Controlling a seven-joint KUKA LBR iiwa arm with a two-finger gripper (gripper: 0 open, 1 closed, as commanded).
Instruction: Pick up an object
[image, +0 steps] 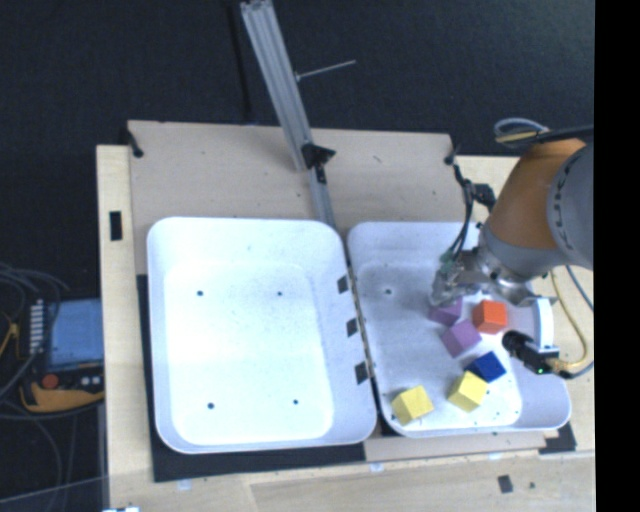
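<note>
Purple block (445, 314) beneath jaws (447, 291), right bin (400, 250)

The gripper (447, 290) hung in the right bin (400, 250). Six blocks (462, 337) lay just beneath and right of it. The other bin (240, 330) sat well left.

Six small blocks in the right bin (400, 250), all toward its near right part: purple block (445, 313) partly under the tool (447, 290), lilac block (462, 336) just below it, orange block (490, 317) beside, blue block (488, 366) touching yellow block (467, 390) (tilted), second yellow block (412, 404) apart, near the front rim.
</note>
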